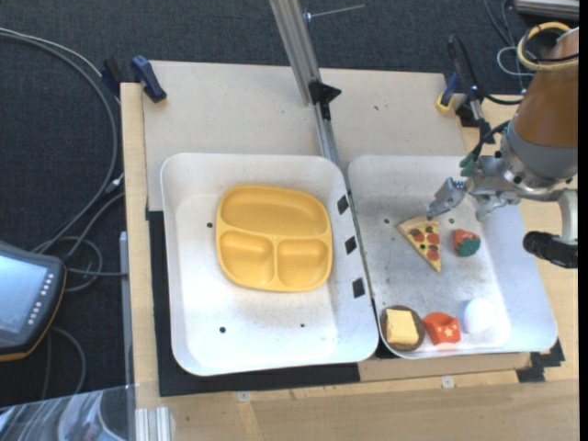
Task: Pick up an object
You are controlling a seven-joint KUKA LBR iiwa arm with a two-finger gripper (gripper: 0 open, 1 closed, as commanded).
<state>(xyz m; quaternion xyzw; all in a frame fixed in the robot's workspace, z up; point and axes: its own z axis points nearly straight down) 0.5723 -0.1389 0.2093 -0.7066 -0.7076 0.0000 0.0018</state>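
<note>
Camera view: two white bins side by side on the bench. The left bin (184, 246) carries a yellow divided plate (274, 237) near its middle. The right bin (367, 191) carries the small toys.

Gripper (469, 191) hangs over the far right part of the right bin, below the grey wrist and orange band. Two metal fingers (447, 197) show, splayed apart and pointing down toward the bin floor; it reads as open, with nothing between them. No toy touches it that I can make out.

Nearest thing: a pizza slice (423, 241), lying flat just to the near-left side of the gripper, between it and the bin's near edge. Its long axis runs at a slant, from the wide crust end by the left finger toward the point, which aims at the bin's near right corner. A small red and green toy, maybe a strawberry (466, 243), sits just beside the slice on its right, almost under the wrist.

Along the near edge of the right bin: a yellow block on a brown base (401, 327) at the near left corner, a red toy (442, 328) beside it, a white ball (480, 315) further right. All three well apart from the gripper.

Judgement: the slice or the strawberry is the likely pick; a short move toward the near edge, then down. The slice lies flat and thin, hard to pinch.
</note>
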